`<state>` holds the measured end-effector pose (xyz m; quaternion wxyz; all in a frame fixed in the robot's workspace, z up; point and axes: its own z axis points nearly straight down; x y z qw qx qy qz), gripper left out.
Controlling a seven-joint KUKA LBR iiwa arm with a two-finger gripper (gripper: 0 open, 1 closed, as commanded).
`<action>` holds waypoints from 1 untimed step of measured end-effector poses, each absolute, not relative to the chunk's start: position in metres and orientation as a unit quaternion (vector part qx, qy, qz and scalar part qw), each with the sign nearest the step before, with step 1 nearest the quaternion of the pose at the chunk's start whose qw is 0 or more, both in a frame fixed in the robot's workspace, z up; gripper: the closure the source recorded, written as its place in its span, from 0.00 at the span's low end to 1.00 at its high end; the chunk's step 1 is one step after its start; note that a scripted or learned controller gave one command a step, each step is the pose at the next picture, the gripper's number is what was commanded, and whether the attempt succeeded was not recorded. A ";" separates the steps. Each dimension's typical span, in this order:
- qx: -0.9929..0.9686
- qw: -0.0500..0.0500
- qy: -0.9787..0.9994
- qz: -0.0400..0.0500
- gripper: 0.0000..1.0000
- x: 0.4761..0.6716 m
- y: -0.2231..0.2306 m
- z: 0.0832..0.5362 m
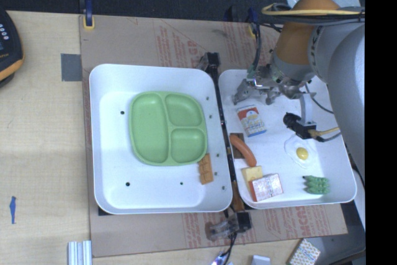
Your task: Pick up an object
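Observation:
My gripper hangs over the far left part of the right bin, open, with nothing between its fingers. Just in front of it lies a small white carton with red and blue print. Nearer the front are a hot dog, a yellow cheese slice and a red and white box. A fried egg and a green toy vegetable lie toward the right. The grey arm reaches in from the upper right.
The left bin holds a green divided plate and a small brown cracker near its right wall. The wall between the bins runs just left of the hot dog. Cardboard lies under both bins.

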<state>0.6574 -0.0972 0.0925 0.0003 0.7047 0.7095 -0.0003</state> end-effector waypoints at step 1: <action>0.706 -0.002 0.708 -0.003 0.00 0.632 -0.108 0.092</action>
